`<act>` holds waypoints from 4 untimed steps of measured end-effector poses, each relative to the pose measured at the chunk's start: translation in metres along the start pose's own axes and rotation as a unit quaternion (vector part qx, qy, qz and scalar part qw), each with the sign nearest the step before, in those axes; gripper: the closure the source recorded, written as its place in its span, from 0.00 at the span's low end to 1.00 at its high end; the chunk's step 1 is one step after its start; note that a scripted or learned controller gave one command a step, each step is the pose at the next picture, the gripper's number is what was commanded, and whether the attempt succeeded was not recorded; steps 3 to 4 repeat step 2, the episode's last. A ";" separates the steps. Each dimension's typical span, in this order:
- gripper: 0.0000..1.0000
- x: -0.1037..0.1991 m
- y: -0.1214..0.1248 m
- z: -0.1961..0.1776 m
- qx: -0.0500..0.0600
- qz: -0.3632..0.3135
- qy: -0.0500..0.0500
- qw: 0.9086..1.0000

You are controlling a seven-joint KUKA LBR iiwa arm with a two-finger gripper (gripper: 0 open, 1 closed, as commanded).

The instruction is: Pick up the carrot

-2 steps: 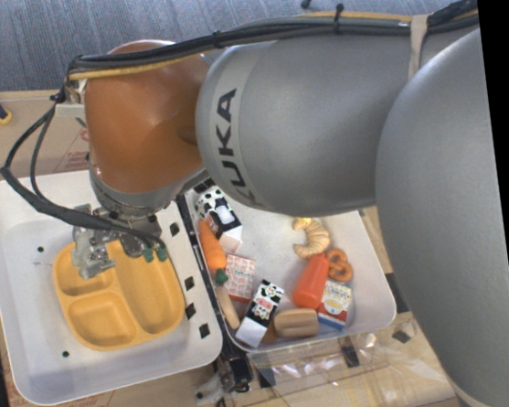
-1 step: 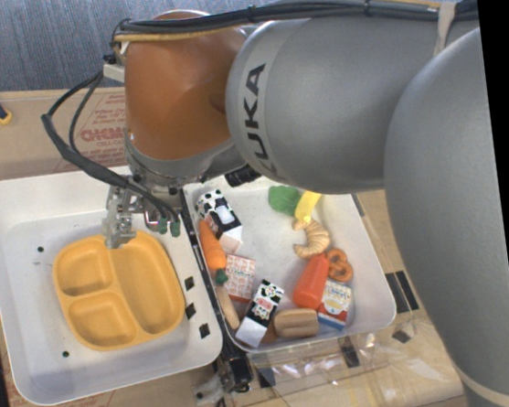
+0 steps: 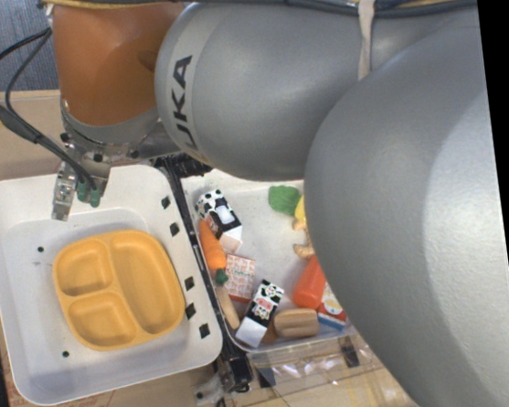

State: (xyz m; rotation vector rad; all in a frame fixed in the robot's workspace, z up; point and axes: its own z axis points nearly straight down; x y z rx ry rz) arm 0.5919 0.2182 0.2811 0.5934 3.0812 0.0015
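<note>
Jaws (image 3: 74,194) under "KUKA"-lettered arm (image 3: 248,79)

White letters "UKA" on the grey arm (image 3: 250,88)

Glossy yellow plastic tray (image 3: 117,287), smooth white plastic bins (image 3: 5,275), matt grey arm casing (image 3: 399,180).
</note>
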 end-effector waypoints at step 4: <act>1.00 0.000 0.001 -0.251 -0.003 -0.020 -0.005 1.000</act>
